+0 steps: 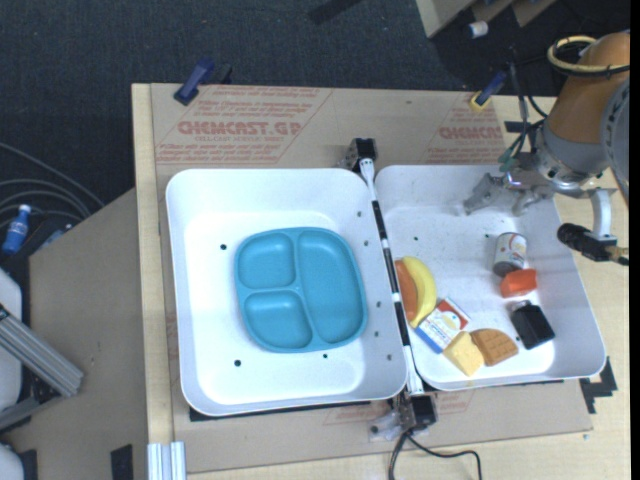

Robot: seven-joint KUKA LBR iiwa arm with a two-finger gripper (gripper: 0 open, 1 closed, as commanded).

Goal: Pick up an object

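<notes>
**Getting ready to grab something from the right bin**

Hanging at the upper right of the frame, the gripper [497, 194] is spreading its fingers wide over the top of the right bin [440, 193], and nothing is sitting between them. Lower in that bin, the small can [508, 252], orange piece [518, 283], black block [531, 325], banana [420, 286] and cracker [494, 345] are lying well apart from it. I think it is choosing. Next it needs to be going down over one thing, maybe the can, and squeezing.
</notes>
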